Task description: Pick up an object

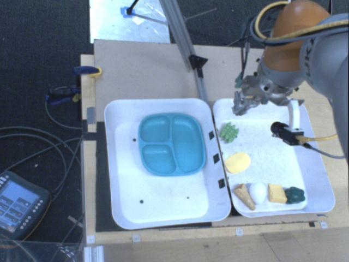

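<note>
In left bin (122, 201): blue tray (172, 144). Right bin (316, 162): gripper (241, 107) poised at far corner, nothing seen held, finger spacing not discernible. Green toy (229, 131) just below; yellow piece (238, 162) nearer. Descent best centred over toy, wall avoided.

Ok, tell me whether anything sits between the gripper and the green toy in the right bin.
Nothing visible does. The gripper is over the far end of the right bin, and the green toy lies just nearer the camera, with bare bin floor between them. The yellow piece lies farther along.
</note>
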You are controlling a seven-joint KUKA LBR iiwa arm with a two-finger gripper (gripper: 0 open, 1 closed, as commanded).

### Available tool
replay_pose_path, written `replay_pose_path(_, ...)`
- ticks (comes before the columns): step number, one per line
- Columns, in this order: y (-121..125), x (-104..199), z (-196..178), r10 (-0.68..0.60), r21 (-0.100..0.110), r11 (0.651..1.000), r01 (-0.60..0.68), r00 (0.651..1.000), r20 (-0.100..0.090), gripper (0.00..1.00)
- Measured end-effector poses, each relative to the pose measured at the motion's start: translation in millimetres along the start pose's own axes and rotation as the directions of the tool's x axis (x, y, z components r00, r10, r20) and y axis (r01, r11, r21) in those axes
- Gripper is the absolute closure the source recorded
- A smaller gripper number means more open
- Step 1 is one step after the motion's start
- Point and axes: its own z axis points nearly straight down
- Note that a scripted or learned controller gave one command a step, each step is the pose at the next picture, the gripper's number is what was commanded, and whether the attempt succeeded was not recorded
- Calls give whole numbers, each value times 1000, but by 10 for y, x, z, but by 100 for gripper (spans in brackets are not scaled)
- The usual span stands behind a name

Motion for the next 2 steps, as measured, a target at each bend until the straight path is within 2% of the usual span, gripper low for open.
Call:
replay_pose_path(1,-18,558,-1,1,1,1000,-1,1000,0,100)
replay_pose_path(2,172,1068,-125,1,-3,1000,-1,1000,0,100)
